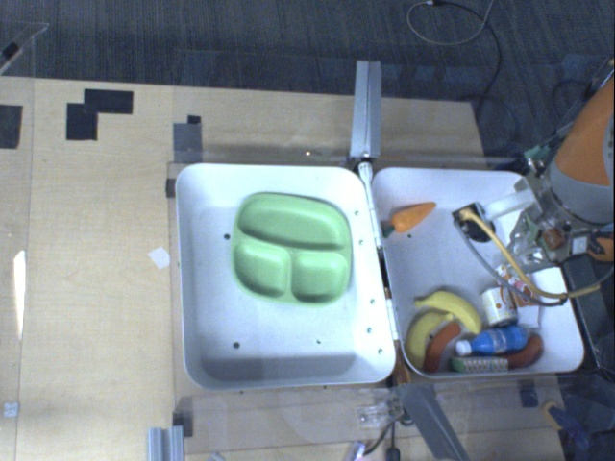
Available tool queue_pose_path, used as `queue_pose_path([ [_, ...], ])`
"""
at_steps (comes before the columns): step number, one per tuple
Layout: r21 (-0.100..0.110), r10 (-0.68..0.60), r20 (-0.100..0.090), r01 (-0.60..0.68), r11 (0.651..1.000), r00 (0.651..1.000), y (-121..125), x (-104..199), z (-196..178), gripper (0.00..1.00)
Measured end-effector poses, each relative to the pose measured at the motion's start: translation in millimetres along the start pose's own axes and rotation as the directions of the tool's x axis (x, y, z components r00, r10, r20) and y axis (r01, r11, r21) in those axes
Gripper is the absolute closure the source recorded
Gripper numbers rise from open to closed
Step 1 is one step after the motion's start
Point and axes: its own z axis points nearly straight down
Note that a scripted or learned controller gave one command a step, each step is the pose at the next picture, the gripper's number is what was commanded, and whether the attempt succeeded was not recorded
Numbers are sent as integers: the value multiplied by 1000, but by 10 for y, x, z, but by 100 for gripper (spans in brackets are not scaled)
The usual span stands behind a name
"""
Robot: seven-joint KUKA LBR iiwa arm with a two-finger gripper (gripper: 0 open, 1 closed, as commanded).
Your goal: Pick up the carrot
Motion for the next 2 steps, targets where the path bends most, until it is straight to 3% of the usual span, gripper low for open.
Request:
queue_pose_path([
  [1, 0, -9, -1, 9, 1000, 1000, -7, 16, -105, 100],
  [2, -3, -10, 0, 10, 1000, 1000, 503, 483, -190, 100],
])
